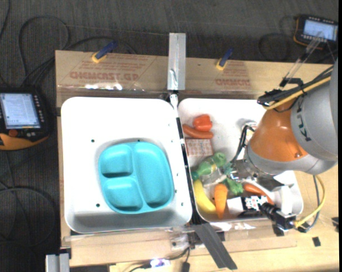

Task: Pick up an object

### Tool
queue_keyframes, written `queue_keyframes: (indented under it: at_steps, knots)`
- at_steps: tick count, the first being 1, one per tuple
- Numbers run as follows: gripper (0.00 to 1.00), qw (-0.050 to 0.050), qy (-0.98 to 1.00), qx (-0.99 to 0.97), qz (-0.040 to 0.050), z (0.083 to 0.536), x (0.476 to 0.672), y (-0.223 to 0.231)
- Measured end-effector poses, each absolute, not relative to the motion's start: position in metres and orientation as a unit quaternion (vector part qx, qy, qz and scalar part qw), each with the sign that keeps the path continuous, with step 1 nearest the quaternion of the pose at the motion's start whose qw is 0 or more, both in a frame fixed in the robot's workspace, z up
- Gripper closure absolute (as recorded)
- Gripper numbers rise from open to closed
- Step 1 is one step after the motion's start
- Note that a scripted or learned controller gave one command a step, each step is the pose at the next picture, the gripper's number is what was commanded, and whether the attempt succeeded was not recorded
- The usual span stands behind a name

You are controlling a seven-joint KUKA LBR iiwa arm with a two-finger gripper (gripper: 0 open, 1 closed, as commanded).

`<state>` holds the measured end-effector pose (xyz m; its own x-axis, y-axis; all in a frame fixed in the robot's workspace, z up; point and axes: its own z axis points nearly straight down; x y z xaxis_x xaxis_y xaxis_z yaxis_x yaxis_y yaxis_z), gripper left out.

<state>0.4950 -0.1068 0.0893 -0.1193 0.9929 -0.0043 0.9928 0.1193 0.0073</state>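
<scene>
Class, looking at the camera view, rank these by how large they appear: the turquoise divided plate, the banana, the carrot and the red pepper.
1. turquoise divided plate, clearly largest.
2. banana and carrot: they look alike in size, both partly covered by clutter, so unranked.
3. red pepper, smallest.

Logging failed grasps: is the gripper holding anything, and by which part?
Cannot be told: the gripper is down among the toy food in the right bin, under the arm.

We look down from one fixed camera above the bench (159,75), at a slight slant, far enough to take in both white bins (80,152), with the arm (295,135) entering from the right.
</scene>
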Motion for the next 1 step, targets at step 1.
queue_keyframes:
  at_steps: [1]
  knots:
    - [1.0, 0.003, 0.748, 0.664, 0.0026, 0.0985, 0.4957, -0.1056]
